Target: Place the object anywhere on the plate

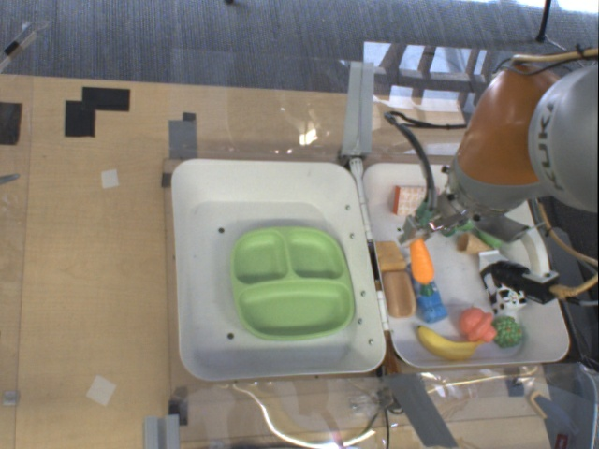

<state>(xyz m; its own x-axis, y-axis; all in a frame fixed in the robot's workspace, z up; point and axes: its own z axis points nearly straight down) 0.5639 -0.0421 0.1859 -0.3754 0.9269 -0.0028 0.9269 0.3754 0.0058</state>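
One carrot below pincer

Green plate, orange carrot, yellow banana

Two white bins sit side by side on the pale wooden worktop; black tape patches mark its far left corner. In the right bin, a banana lies along the near wall. Just beyond it are a red toy and a knobbly green ball, touching. A black-and-white figure, perhaps a cow, stands behind the ball. A blue piece lies beside a tan bread-like block, and a red-and-white box sits at the far wall.
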